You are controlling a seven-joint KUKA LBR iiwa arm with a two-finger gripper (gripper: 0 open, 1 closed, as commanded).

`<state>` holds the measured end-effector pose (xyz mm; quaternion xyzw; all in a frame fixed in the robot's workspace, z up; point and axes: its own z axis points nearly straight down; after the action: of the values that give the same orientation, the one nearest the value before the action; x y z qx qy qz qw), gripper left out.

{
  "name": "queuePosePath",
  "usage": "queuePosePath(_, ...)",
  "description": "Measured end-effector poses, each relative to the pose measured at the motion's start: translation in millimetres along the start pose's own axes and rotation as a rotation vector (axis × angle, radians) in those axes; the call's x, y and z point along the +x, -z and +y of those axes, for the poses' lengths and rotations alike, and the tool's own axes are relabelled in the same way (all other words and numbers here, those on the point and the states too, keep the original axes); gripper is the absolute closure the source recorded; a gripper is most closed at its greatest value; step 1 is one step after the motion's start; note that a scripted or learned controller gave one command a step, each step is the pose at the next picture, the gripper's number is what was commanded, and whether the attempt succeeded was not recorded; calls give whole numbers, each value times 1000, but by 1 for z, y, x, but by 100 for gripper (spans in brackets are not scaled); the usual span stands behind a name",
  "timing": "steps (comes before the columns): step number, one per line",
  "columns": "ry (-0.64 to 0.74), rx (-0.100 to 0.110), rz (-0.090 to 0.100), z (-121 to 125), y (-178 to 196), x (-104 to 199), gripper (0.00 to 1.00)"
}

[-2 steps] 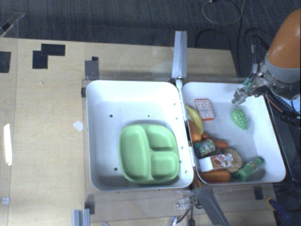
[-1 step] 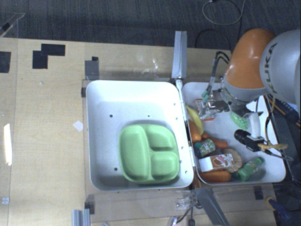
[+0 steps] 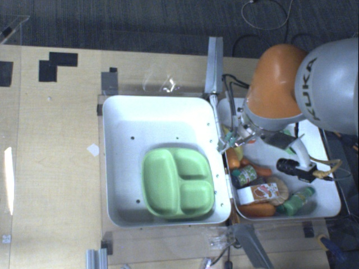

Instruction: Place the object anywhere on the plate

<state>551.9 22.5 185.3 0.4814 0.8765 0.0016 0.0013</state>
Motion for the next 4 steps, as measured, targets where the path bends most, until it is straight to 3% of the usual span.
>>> queuePosePath(1,165,0,0,13,23,96,100)
queuePosePath(2,238,0,0,-29,27,74,100)
queuePosePath(3,472,0,1,14,-22,142,100)
queuePosePath(4,642,-3,-2,5,0,77,100)
